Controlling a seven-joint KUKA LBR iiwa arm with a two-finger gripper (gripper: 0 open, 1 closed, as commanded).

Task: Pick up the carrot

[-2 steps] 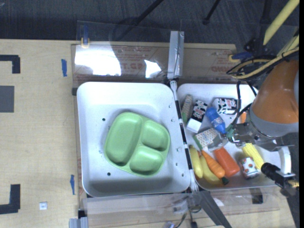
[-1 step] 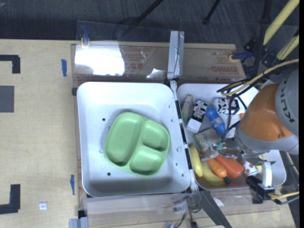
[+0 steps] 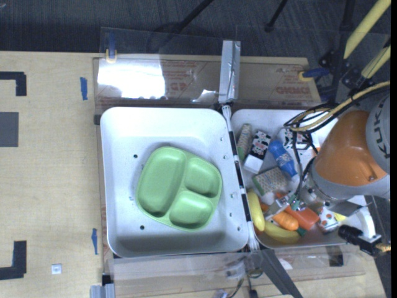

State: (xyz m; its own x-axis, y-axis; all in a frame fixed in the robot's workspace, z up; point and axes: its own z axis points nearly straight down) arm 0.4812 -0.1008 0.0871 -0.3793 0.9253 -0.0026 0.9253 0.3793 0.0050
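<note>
I see two bins side by side. In left bin (image 3: 118,135) lies a tray (image 3: 178,187), near centre. Right bin (image 3: 248,120) holds clutter: banana (image 3: 255,213) at its left wall, carrot (image 3: 286,218) just right of it, w/ arm (image 3: 353,154) above.

The carrot (image 3: 285,218) is a small orange toy, lying on its side near the front edge of the right-hand bin (image 3: 267,118). It rests among a clutter of other items, just above a yellow banana (image 3: 257,215) and just left of a red-orange block (image 3: 306,218).
</note>
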